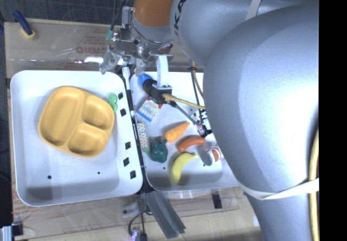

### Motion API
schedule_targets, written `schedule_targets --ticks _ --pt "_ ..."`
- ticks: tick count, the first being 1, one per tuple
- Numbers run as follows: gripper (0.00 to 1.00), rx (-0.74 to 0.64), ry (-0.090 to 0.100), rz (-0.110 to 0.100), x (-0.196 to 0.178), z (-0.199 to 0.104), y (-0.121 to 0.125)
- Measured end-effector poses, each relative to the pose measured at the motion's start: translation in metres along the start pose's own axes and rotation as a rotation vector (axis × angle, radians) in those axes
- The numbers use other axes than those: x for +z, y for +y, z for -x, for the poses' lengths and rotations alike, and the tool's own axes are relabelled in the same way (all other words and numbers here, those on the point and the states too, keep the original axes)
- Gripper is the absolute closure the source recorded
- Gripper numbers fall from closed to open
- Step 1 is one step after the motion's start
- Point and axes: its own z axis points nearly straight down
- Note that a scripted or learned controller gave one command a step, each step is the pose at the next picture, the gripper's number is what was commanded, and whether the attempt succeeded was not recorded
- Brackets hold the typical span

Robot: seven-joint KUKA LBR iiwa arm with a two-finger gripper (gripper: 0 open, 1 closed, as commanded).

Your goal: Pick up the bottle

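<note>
The bottle (pixel 147 105) lies on its side at the left of the right bin (pixel 201 181). It is clear, with a blue cap pointing to the back and a blue and white label. A black fitting on the arm hides part of its neck. My gripper (pixel 124 65) hangs over the back rim where the two bins meet, just behind and left of the bottle's cap. Its fingers (pixel 108 64) are open, with nothing between them.
A yellow divided plate (pixel 76 121) fills much of the left bin (pixel 32 186), with a small green item (pixel 113 99) beside it. In the right bin lie a carrot (pixel 176 131), a sausage (pixel 191 142), a banana (pixel 181 165), a teal toy (pixel 159 151) and a small can (pixel 212 154).
</note>
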Motion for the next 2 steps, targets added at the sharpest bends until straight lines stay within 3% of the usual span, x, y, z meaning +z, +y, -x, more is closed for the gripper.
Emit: schedule_targets --ticks 1,2 --pt "0.00 0.217 -0.001 -0.005 0.064 0.051 0.008" --pt "0.00 0.212 0.000 -0.003 0.063 0.099 -0.004"
